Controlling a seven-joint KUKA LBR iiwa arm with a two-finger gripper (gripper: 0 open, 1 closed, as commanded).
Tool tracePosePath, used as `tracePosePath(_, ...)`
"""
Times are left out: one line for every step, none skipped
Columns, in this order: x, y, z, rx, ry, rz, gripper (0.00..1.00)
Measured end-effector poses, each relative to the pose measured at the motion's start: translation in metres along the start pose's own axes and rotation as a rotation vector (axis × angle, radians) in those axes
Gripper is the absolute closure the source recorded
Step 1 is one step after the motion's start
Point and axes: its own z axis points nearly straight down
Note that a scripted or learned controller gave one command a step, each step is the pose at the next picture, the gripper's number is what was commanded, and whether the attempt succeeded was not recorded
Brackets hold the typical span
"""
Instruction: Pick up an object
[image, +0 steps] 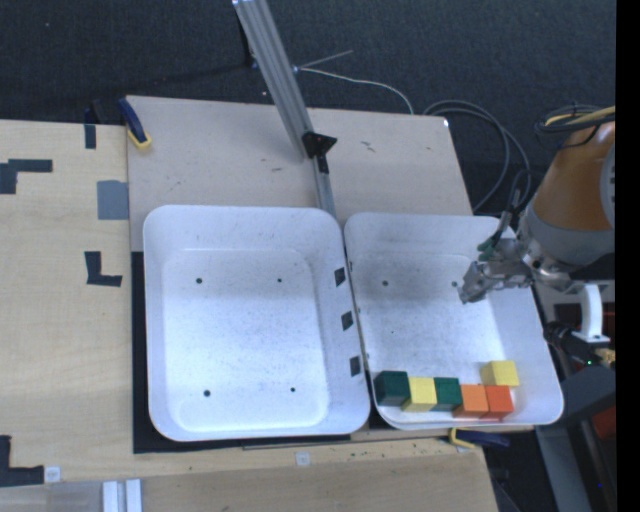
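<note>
Over the pale wooden bench top (60, 300) we go, light board marked with dark tape pieces along its left part and a grey square patch (112, 198) beside them. A lighter tan board (230, 150) lies behind the bins, and past it the floor is dark carpet (120, 50), with thin cables (470, 120) looping across it at the upper right. A slanted silver metal rail (285, 85) runs down from the top edge to a black bracket (318, 145) just behind the seam between the bins. A blue and yellow clamp (133, 123) grips the tan board's far left corner.

Two shallow white plastic bins sit side by side, touching along the middle. The left white bin (160, 300) has a speckled floor. The right white bin (400, 240) carries the goods, all bunched along its near wall: a dark green cube (392, 386), a yellow cube (423, 392) touching it, another green block (446, 392), an orange block (474, 400), a red-orange block (499, 401), and a second yellow block (501, 374) just behind those.

The grey arm with its orange band (575, 200) comes in from the right, and the two-finger gripper (468, 290) hangs low over the right bin's far half, well apart from the blocks. Nothing sits between its tips; how wide they stand, I cannot tell.

No readable writing or brand marks anywhere.
</note>
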Motion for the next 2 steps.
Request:
tracePosePath(0.080,-0.021,0.011,-0.001,0.006,-0.015,1.00)
tracePosePath(0.010,0.031,0.001,-0.009,-0.001,-0.005,1.00)
